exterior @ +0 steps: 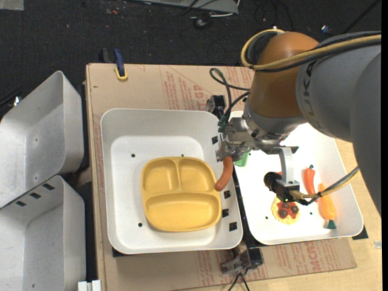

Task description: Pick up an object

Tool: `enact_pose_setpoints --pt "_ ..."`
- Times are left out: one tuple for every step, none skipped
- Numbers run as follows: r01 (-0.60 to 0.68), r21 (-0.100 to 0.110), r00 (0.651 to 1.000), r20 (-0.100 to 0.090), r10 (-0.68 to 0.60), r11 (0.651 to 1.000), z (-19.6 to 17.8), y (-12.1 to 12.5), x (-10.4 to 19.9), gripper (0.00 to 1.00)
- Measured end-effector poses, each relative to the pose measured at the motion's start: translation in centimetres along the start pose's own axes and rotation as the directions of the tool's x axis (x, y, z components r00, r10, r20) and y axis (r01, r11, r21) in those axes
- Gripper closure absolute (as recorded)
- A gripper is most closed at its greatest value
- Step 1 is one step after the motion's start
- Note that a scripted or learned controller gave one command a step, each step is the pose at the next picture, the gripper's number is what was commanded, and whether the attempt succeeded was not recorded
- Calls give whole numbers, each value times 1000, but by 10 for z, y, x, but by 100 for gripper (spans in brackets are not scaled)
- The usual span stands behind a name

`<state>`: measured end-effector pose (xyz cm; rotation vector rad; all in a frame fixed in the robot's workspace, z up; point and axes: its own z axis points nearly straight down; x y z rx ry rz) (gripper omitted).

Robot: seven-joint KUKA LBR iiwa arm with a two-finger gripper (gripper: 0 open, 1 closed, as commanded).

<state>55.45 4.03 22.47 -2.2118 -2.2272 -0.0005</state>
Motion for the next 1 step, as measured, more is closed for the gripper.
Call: enact_pose_setpoints --pt "1 -2 1000 0 -1 1000 -13 -2 53 100"
